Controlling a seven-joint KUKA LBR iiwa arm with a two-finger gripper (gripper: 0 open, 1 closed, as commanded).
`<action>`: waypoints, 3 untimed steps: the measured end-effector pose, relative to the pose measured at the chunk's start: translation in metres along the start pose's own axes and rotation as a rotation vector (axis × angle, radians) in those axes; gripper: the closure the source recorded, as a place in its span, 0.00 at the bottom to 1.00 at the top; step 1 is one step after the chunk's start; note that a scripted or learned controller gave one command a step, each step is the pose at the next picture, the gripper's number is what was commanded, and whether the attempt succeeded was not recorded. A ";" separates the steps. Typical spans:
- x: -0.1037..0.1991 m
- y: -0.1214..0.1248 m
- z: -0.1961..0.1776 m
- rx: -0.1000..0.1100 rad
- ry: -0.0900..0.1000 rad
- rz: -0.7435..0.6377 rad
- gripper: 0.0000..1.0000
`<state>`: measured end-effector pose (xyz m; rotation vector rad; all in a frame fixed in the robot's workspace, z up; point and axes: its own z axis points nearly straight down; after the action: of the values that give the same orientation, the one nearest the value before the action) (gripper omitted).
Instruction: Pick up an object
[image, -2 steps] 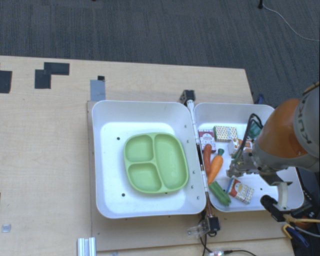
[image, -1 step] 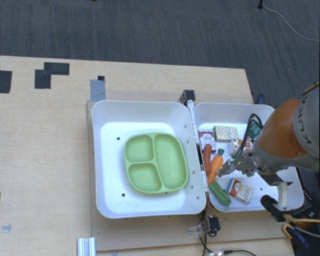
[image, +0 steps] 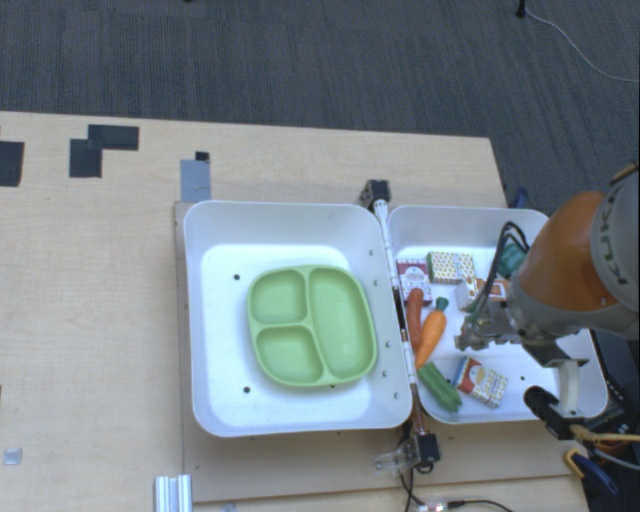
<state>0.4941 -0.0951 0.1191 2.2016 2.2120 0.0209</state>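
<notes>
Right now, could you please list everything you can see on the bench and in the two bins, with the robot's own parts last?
bins: two, white, shallow, side by side on the bench.
divided plate: one, light green, three compartments, in the left bin.
carrot: one, orange with green top, right bin near the divider.
sausage: one, reddish brown, just left of the carrot.
green vegetable: one, dark green, right bin's near edge.
small boxes: about three, printed, two at the right bin's far end, one at the near end.
tape patches: several, dark, on the bench's far left.
arm: one, grey with orange band, above the right bin.
tool: one, over the right bin's middle.
</notes>
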 end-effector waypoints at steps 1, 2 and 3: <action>0.000 0.000 0.000 0.000 0.000 0.000 0.00; 0.004 -0.006 0.029 0.010 -0.008 0.011 0.00; 0.009 -0.004 0.021 0.009 -0.001 0.005 1.00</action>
<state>0.4906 -0.0860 0.0984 2.2115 2.2102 0.0103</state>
